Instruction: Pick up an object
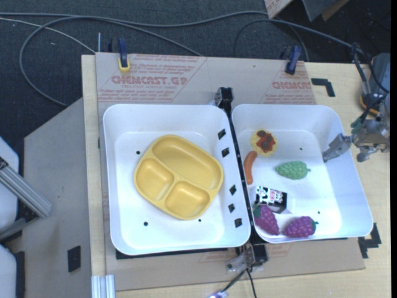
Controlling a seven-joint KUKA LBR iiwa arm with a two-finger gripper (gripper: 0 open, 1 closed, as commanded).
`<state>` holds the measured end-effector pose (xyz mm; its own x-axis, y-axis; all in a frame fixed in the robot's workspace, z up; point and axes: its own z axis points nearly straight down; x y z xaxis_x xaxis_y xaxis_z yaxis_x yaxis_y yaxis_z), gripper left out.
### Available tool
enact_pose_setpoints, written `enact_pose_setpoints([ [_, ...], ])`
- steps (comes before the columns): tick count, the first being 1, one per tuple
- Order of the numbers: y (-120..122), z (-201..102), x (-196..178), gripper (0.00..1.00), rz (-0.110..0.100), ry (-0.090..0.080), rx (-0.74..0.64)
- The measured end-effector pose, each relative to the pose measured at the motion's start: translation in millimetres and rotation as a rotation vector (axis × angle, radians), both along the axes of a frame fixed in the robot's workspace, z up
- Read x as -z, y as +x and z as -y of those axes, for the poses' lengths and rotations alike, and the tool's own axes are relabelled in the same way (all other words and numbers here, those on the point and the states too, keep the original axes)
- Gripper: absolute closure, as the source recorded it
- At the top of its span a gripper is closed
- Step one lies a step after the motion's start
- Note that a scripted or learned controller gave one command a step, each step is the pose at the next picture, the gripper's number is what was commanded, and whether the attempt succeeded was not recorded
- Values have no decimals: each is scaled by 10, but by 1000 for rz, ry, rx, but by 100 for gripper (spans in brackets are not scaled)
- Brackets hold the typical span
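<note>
Listing the right bin (347,185) on the bench: green grapes (292,170) mid-bin, nearest the gripper (347,146) at the right wall; pizza slice (265,141), sausage (249,166), black-and-white carton (271,197), two purple grape bunches (300,227) toward the front. The left bin (118,166) holds a yellow divided tray (178,176). We judge the green grapes light, stiff, bumpy toy plastic, best pinched across the narrow middle. We cannot tell how the jaws stand; nothing appears held.
</note>
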<state>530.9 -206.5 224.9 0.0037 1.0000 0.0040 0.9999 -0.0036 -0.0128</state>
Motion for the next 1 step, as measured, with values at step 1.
enact_pose_setpoints([
  [1, 29, -4, -64, 0, 12, -3, -4],
])
